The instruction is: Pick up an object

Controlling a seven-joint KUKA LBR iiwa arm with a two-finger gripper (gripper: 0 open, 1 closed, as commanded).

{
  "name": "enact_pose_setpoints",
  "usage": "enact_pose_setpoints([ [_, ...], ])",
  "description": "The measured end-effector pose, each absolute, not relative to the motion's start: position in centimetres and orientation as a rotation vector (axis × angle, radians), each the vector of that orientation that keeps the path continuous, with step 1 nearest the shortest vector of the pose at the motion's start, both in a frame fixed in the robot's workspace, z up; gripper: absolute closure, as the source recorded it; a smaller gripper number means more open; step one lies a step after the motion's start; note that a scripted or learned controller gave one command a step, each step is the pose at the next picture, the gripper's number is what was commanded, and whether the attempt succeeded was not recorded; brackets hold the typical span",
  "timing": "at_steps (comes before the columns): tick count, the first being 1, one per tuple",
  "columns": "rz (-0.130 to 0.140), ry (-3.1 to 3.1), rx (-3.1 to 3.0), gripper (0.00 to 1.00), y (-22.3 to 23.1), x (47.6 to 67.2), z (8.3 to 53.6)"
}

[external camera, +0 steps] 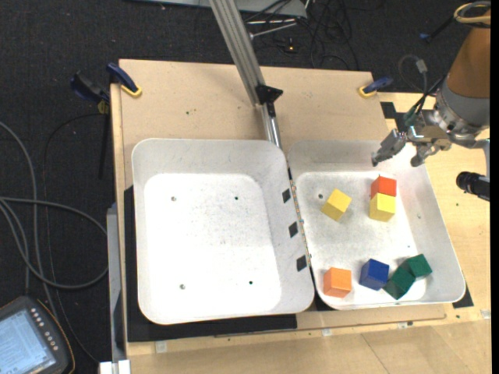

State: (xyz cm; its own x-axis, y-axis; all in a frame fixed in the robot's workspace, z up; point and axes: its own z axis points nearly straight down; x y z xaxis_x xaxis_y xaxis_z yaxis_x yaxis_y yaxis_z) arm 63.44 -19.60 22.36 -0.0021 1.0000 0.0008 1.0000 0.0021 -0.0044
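My gripper hangs over the far edge of the right bin, its two dark fingers spread apart with nothing between them. Just below it lie an orange-red block and a yellow block, touching each other. A second yellow block sits to their left. Along the bin's near side are an orange block, a blue block and two green blocks close together.
The left bin sits beside the right one, joined by a ridge with black clips. A metal pole slants across the far side of the bench. Clamps grip the board's far corners.
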Motion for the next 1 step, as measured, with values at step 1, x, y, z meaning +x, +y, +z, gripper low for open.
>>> enact_pose_setpoints([
  [1,0.002,-2.226,-2.217,0.00,-19.58,63.54,22.66],
])
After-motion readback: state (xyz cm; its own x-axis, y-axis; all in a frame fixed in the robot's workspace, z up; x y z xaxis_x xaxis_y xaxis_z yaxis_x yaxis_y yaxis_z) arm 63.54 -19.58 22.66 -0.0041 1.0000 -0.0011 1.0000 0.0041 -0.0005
